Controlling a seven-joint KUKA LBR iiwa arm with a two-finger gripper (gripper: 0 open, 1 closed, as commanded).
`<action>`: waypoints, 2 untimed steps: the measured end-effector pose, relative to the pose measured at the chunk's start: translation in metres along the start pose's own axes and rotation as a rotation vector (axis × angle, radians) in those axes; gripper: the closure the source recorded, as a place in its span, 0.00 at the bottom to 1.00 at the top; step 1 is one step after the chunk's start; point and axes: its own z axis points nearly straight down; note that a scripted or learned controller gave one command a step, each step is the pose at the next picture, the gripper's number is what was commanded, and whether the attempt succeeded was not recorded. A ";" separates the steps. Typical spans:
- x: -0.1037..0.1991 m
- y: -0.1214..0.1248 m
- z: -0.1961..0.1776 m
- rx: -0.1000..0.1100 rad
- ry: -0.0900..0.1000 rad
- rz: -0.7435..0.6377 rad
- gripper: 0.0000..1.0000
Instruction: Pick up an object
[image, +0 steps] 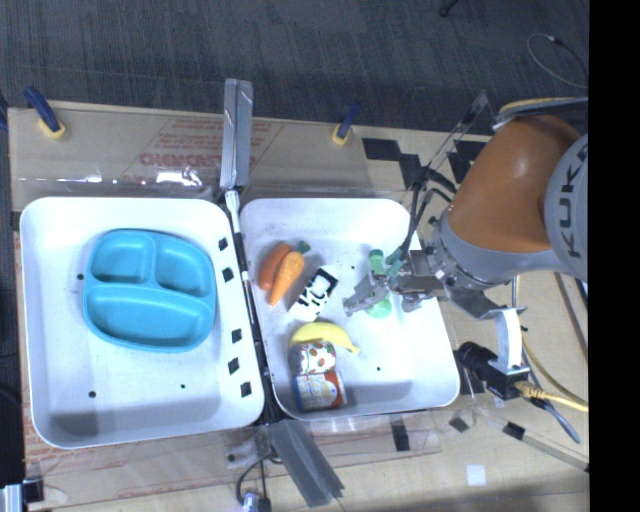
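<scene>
The right bin (420, 385) holds two orange carrots (282, 272), a small black and white block (316, 291), a yellow banana (324, 334), a can with a red and white label (318, 377) and a small green object (379, 303). My gripper (368, 296) reaches in from the right, low over the bin's middle right. Its grey fingers sit right beside the green object, partly covering it. I cannot see whether anything is held between them.
A blue divided plate (150, 289) lies in the left bin (60, 400). A grey divider bar (237, 130) runs between the bins. The arm's orange band (505, 180) hangs over the right bin's right rim. Cables and clamps lie on the bench to the right.
</scene>
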 end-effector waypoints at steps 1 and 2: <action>-0.028 0.095 -0.005 -0.002 -0.001 -0.155 0.00; -0.053 0.053 0.110 0.000 0.000 -0.259 0.00</action>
